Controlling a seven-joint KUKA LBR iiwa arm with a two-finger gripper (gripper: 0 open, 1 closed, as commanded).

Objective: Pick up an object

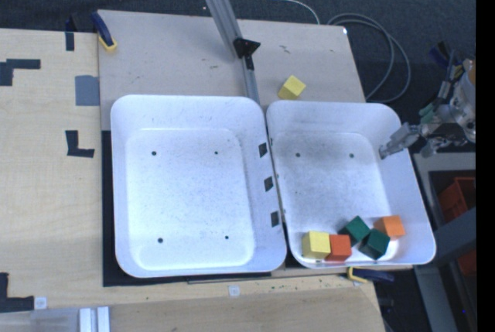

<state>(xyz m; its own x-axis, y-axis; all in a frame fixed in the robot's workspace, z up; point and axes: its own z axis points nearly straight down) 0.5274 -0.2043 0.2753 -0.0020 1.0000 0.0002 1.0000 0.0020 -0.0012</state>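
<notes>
Several small blocks lie huddled in the near right corner of the right bin [325, 118]: a yellow block [315, 244], a red-orange block [339, 247], two dark green blocks [357, 229] [376, 244] and an orange block [392, 227]. My gripper [396, 142] hangs over the right bin's far right rim, well apart from the blocks, with nothing seen in it. The arm behind it is blurred at the view's right edge.
The left bin [124, 168] sits beside the right one. A loose yellow block [292, 87] rests on the bench behind the right bin. A slanted metal bar [220, 1] rises from the gap between the bins. Cables [387, 52] trail at the back right.
</notes>
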